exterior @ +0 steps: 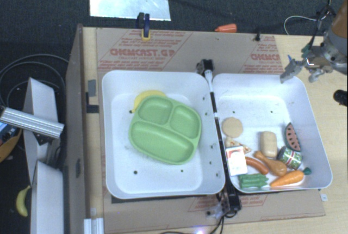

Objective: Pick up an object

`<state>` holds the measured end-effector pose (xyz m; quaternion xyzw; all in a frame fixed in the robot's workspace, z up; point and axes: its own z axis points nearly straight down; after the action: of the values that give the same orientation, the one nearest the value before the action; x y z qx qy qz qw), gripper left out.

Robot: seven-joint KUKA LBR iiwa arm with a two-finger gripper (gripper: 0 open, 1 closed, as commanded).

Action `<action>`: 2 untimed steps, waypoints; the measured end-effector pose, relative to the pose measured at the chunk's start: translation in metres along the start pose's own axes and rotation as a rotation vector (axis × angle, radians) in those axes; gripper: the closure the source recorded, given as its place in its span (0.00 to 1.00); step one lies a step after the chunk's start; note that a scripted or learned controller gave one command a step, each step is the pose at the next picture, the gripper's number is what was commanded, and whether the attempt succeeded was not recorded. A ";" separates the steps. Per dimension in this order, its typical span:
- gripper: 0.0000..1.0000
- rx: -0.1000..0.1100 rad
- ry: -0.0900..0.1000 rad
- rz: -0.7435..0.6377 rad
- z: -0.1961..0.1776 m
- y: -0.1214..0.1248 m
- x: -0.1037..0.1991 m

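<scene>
My gripper (300,75) hangs over the far right corner of the right bin (255,99), open, with nothing between its fingers. The toy food lies well in front of it, at the bin's near right. There I see a tan round cookie (232,127), a beige bread block (268,143), a watermelon slice (292,136), a small green can (290,158), an orange carrot (288,178), a sausage (254,164), green beans (253,181) and a red-and-white box (235,161).
The left bin (117,118) holds a green divided plate (165,129) with a yellow piece (145,97) showing from under its far edge. A black divider clip (206,67) sits where the bins meet. Cardboard surrounds both bins.
</scene>
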<state>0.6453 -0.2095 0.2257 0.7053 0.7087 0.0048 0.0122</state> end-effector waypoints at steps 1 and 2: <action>0.00 0.033 0.013 0.006 0.101 -0.066 0.005; 0.00 0.028 0.014 -0.001 0.141 -0.096 0.057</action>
<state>0.5521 -0.1547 0.0818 0.7051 0.7091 -0.0002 -0.0025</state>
